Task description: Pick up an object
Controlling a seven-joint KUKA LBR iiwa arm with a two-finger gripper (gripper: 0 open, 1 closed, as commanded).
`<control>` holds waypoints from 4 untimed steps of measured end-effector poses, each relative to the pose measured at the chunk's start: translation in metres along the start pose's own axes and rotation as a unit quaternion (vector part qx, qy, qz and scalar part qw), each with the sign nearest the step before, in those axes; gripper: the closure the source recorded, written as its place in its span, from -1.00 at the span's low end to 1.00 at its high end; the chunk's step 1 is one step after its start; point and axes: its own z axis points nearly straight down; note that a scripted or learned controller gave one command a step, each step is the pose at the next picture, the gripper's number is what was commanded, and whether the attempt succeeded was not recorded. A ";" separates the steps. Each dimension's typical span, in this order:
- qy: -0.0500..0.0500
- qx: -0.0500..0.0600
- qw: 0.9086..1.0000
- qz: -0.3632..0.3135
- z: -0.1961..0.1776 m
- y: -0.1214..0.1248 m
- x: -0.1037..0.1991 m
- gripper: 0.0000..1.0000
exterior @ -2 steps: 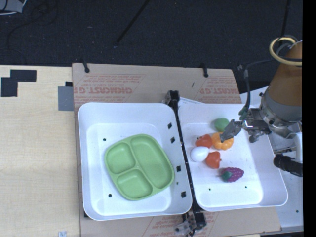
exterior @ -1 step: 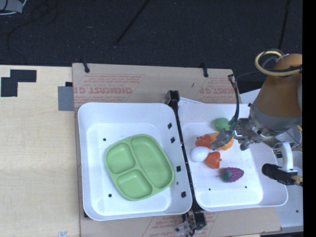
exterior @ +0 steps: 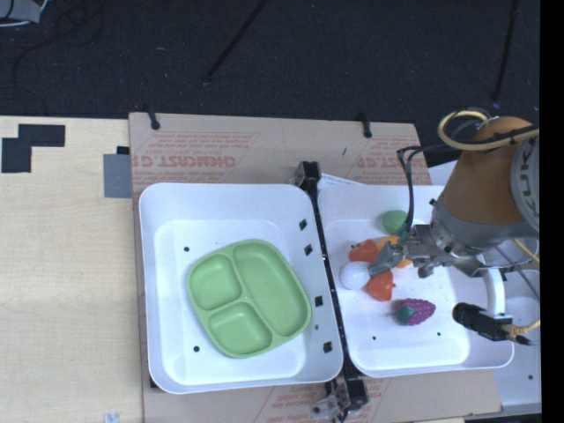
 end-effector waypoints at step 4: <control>-0.001 -0.004 1.000 0.000 -0.034 0.001 -0.003 1.00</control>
